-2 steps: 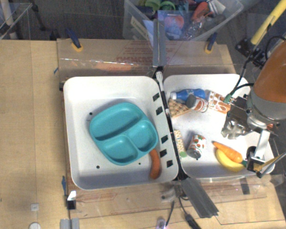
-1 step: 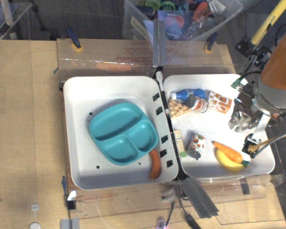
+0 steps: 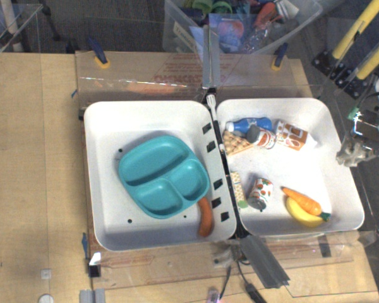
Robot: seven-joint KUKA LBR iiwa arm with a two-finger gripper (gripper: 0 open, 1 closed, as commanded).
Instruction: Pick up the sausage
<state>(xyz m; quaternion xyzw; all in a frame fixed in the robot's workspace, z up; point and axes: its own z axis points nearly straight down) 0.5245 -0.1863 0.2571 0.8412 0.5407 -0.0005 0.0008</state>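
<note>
On the left we see the wooden bench, bare and pale. Then comes the left bin, with a teal divided plate lying in its middle. The sausage lies in this bin, in the near right corner, just beside the plate and close to the wall between the two bins. Its long axis goes almost straight away from us, a little tilted.

The right bin holds several small things: a blue bottle, a carton, a small can, a carrot and a banana.

At the far right edge is the gripper, beyond the right bin's rim; we cannot tell how it stands. We judge it must travel left across the whole right bin and a little nearer to reach the sausage, with the wall leaving small room.
</note>
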